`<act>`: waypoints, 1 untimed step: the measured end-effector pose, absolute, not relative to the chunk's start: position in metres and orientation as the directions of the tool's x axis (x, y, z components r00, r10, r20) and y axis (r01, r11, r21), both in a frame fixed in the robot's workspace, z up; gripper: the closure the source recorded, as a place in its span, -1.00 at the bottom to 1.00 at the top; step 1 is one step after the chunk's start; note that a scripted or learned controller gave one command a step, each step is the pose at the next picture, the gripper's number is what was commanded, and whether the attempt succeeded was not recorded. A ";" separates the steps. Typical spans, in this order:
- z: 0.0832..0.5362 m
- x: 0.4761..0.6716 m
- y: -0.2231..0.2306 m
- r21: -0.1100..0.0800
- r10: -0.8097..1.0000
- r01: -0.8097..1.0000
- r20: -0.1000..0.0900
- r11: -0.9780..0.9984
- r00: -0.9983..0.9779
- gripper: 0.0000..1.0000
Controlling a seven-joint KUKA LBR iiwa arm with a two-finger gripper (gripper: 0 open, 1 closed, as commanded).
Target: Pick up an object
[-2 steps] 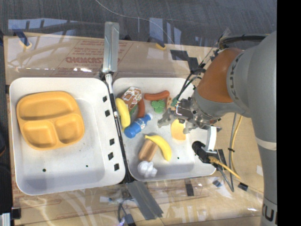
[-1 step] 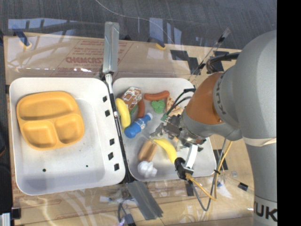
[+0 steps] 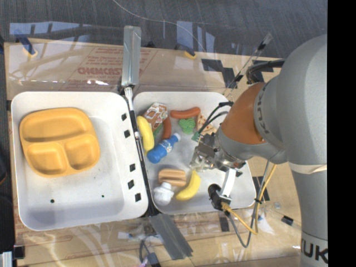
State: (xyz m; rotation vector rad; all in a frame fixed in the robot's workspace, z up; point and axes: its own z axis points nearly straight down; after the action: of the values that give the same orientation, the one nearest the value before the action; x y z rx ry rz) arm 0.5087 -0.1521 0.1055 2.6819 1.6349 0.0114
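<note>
1. Banana [image 3: 190, 187] is lying in the right bin [image 3: 245, 196], touching the hot dog bun [image 3: 172, 176]; judged light, stiff plastic, slippery (best gripped across its narrow middle).
2. Arm is reaching in from the right, wrist bending down, gripper [image 3: 201, 159] hovering just above the banana.
3. Jaws' state: cannot tell.

My bins [image 3: 111, 204] look like smooth, slightly glossy white plastic. The yellow tray [image 3: 58, 141] seems matt plastic. The bananas [image 3: 190, 187] and blue bottle [image 3: 162, 149] shine like moulded plastic, though blur leaves me unsure.
</note>
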 end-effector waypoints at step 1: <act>0.114 0.509 -0.152 0.002 0.891 0.891 0.006 -0.454 0.454 1.00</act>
State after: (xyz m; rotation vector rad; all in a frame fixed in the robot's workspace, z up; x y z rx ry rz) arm 0.5089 -0.1516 0.1144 2.6801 1.6423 0.0090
